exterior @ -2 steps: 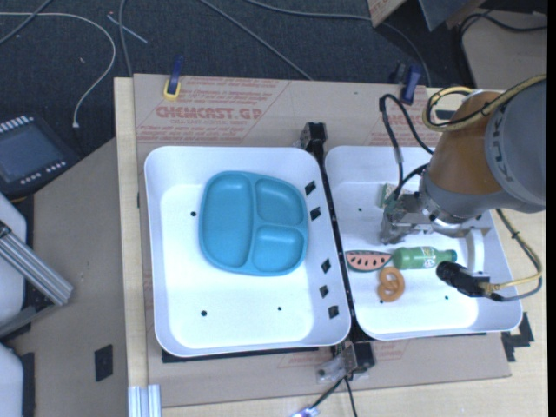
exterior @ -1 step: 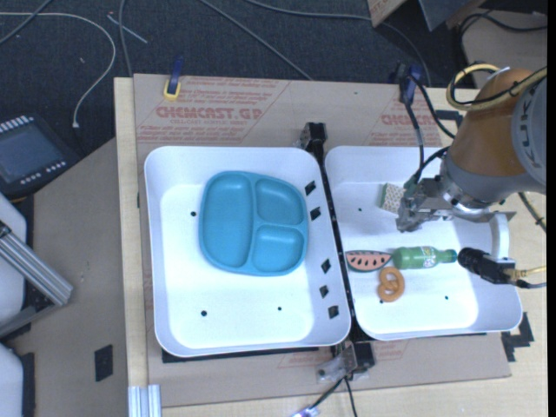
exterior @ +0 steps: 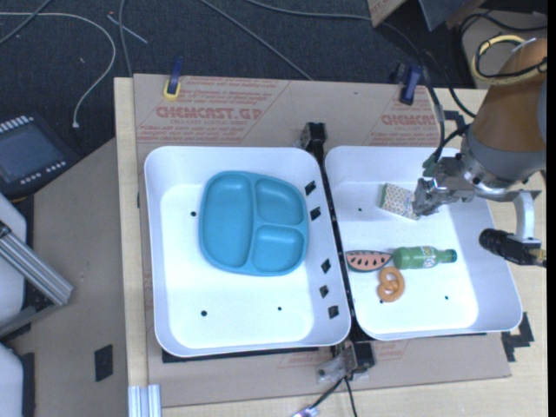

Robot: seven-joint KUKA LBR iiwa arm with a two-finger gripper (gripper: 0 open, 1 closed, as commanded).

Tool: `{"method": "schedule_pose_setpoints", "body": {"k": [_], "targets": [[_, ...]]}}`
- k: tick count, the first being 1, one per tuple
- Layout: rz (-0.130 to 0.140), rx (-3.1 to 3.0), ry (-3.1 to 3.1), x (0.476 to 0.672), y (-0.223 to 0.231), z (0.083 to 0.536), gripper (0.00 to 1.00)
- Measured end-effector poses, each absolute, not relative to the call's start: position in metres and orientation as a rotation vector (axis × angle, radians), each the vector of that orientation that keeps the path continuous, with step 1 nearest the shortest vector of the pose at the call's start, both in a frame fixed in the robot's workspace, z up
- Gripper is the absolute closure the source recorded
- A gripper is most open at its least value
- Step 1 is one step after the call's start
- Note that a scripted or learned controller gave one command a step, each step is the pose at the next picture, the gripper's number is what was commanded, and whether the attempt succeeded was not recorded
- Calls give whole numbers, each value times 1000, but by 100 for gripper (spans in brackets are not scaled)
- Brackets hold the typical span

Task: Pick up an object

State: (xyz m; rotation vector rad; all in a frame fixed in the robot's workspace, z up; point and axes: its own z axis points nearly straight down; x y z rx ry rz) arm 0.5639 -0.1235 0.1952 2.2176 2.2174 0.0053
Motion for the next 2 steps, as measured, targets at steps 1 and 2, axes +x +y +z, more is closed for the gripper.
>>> {"method": "schedule_pose_setpoints", "body": {"k": [1,2], "targets": [[4,2218,2220,565,-123,221,100],[3,2216,2226,572,-80,225,100]]}}
